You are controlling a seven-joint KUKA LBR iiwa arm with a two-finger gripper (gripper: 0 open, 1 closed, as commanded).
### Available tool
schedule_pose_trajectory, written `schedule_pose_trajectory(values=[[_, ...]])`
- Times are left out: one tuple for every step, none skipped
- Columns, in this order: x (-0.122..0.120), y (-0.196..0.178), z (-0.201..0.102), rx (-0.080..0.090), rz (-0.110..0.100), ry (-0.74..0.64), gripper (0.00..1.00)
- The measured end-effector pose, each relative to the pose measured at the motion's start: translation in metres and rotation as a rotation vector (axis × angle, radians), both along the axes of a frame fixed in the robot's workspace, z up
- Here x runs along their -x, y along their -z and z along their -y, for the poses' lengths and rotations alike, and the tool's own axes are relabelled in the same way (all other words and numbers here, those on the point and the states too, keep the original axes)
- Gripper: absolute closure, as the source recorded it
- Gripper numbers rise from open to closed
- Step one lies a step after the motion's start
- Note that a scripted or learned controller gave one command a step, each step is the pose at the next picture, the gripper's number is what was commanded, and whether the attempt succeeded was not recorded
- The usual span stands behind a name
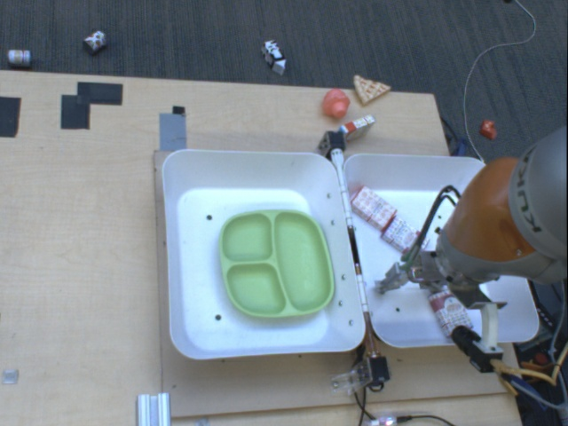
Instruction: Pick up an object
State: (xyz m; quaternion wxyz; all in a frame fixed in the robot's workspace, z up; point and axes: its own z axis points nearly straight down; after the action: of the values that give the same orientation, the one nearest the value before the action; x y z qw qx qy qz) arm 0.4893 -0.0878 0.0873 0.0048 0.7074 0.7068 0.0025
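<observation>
My gripper (pixel 392 281) is low over the right bin (pixel 390 322), near its left wall, with the grey arm and its orange band reaching in from the right. A red-and-white packet (pixel 372 206) lies at the back of this bin, and a second similar packet (pixel 400 232) lies beside it, just behind the gripper. A small red-and-white tube-like thing (pixel 448 312) lies near the bin's front, partly under the wrist. I see nothing between the gripper and the bin floor.
The left bin (pixel 191 264) holds a green divided plate (pixel 276 263). Behind the bins, on the bench, lie a red ball (pixel 335 103), a pizza-slice toy (pixel 370 88) and a small red-capped marker (pixel 358 126). Small bits lie scattered on the dark floor beyond.
</observation>
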Motion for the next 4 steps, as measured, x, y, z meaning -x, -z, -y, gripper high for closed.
schedule_pose_trajectory(values=[[-0.002,-0.011,-0.001,0.0,0.006,-0.002,1.0],[-0.002,-0.011,-0.001,0.0,0.006,-0.002,0.0],[0.0,0.0,-0.003,-0.001,-0.002,0.0,0.0],[-0.002,-0.011,-0.004,-0.001,0.005,-0.002,1.0]])
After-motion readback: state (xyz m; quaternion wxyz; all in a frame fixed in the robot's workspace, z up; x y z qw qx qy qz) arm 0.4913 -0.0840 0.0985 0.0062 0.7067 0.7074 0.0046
